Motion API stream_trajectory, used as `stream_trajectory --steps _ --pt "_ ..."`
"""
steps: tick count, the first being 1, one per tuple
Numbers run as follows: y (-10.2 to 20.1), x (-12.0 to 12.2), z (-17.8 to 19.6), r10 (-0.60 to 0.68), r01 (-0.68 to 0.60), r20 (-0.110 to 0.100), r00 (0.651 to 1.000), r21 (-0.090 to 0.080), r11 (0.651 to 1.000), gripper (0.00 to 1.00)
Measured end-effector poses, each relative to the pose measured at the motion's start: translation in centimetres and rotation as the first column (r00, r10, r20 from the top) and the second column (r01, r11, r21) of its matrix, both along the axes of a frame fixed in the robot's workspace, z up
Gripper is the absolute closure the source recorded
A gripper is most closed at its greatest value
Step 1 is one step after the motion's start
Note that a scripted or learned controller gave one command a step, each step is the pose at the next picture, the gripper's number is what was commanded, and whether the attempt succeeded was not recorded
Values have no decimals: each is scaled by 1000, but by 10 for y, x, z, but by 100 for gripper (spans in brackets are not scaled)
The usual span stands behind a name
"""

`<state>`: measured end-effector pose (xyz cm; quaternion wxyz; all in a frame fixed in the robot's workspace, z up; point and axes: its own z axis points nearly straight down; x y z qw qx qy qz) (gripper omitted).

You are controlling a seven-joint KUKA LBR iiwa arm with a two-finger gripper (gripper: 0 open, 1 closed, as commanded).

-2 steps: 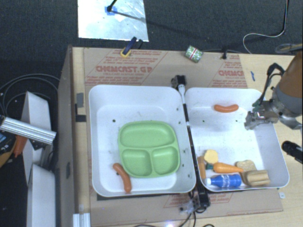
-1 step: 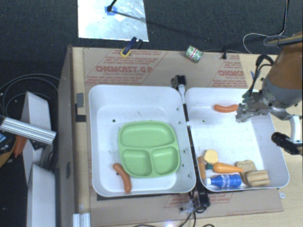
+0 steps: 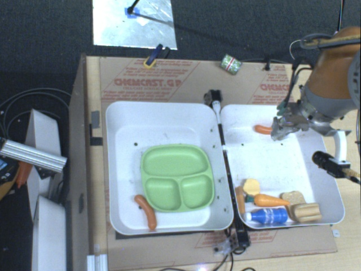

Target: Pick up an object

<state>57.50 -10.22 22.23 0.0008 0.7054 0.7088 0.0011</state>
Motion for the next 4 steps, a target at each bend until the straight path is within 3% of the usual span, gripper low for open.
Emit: stream_trajectory --steps 1,2,3,4 --pt "54 37 -4 0 0 -1 1000 1 1000 100" --pt "18 34 -2 -3 3 0 1000 -2 1000 100" --pt "38 29 -12 -1 1 -1 1000 -1 1000 100" --pt "-18 18 5 -3 3 0 1000 -2 1000 100"
